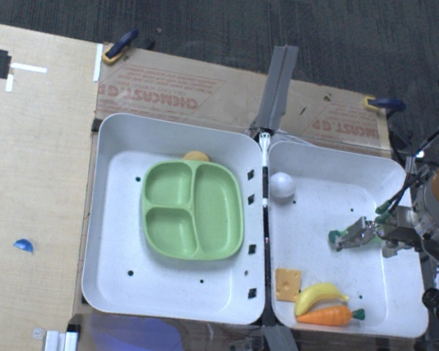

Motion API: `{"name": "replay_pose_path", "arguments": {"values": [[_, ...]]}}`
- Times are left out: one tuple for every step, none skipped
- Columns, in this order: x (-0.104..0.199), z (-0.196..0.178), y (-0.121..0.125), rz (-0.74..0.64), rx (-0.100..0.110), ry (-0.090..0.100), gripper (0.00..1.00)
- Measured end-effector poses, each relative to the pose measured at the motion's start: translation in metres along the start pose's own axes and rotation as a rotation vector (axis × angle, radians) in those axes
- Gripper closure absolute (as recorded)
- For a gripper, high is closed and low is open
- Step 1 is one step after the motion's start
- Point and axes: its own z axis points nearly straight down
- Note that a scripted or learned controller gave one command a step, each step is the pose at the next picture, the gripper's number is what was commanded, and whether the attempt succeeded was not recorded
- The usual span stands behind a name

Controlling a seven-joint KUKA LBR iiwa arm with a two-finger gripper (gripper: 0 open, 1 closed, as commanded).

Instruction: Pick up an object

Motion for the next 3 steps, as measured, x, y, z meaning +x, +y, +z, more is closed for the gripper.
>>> {"name": "replay_pose_path", "arguments": {"values": [[0.032,0.005,0.021,0.350,0.000,-0.001,0.00],[0.074,0.050,-0.005,0.217,0.001,-0.001,0.00],[0.028,0.038,0.060,0.186,0.000,-0.001,0.00]]}}
